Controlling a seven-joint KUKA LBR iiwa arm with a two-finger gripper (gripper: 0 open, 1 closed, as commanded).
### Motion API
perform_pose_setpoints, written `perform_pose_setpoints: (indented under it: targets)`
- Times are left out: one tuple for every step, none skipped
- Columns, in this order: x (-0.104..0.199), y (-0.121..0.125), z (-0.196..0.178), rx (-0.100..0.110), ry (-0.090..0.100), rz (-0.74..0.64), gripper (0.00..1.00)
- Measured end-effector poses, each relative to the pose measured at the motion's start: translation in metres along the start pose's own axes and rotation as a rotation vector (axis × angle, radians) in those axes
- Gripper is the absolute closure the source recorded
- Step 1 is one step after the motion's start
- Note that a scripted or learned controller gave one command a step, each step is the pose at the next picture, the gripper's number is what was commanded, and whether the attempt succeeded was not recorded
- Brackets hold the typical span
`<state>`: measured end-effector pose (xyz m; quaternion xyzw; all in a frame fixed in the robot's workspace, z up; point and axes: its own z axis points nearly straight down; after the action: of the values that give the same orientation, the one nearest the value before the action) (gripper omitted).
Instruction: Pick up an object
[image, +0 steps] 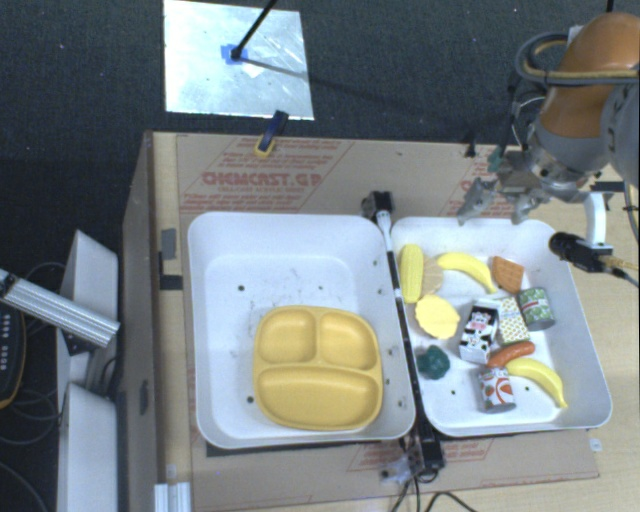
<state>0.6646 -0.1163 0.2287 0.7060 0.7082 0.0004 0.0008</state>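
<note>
My gripper (497, 203) hangs above the far rim of the right bin (585, 345), fingers spread apart with nothing between them. Below it in that bin lie a corn cob (410, 272), a banana (466, 267), a yellow round piece (436, 316), a toast slice (507, 272), a milk carton (479, 333), a green can (535, 308), a sausage (511, 352), a second banana (537, 378), a red can (496, 389) and a dark green lump (434, 362).
The left bin (215, 300) holds a yellow divided plate (318, 366). A black divider (392, 275) runs between the bins. A black cylinder (577, 249) sticks out over the right bin's far right corner. Cardboard (300, 170) lies under both bins.
</note>
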Motion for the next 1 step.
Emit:
perform_pose_setpoints:
  targets:
    - [0.0022,-0.0446,0.1306,-0.008,0.000,0.001,0.00]
